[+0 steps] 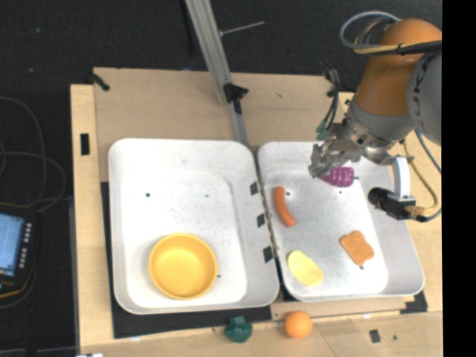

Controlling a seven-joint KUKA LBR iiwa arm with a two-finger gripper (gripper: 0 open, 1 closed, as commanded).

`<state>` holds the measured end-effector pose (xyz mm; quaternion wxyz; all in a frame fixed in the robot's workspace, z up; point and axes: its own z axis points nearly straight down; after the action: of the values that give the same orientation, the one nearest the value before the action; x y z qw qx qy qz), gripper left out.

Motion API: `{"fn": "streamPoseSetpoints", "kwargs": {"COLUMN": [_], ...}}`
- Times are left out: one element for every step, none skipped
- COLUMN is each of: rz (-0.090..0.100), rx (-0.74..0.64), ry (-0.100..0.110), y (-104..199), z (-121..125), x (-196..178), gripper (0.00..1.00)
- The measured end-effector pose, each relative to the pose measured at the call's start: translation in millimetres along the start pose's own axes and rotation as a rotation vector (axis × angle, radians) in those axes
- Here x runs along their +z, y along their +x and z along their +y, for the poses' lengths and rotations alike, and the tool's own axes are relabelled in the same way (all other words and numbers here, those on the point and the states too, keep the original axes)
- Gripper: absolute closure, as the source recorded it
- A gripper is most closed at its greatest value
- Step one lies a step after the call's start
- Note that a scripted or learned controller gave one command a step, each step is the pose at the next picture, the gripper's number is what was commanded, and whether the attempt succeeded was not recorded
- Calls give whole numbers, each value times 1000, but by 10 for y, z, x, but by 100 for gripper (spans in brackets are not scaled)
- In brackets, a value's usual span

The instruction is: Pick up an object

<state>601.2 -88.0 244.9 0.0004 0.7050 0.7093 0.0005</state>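
In the right bin (387, 274), a purple bunch of grapes (342, 176) lies near the far side. My gripper (329, 162) hangs right over its upper left edge, touching or nearly touching it, and part of the bunch is hidden under it. An orange sausage-shaped piece (283, 206) lies near the bin's left wall. A pale yellow piece (304, 268) rests at the front. An orange-brown chunk (357, 248) sits towards the front right.
The left bin (141, 169) holds a yellow bowl (183, 265) at its front. An orange ball (297, 324) and a small green object (239, 330) lie on the bench in front of the bins. A metal pole (216, 58) rises behind them.
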Motion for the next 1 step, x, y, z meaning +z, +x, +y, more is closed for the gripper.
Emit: {"fn": "streamPoseSetpoints", "kwargs": {"rz": [1], "rx": [-1], "ry": [-1], "y": [444], "z": [70], "x": [-51], "gripper": [100]}}
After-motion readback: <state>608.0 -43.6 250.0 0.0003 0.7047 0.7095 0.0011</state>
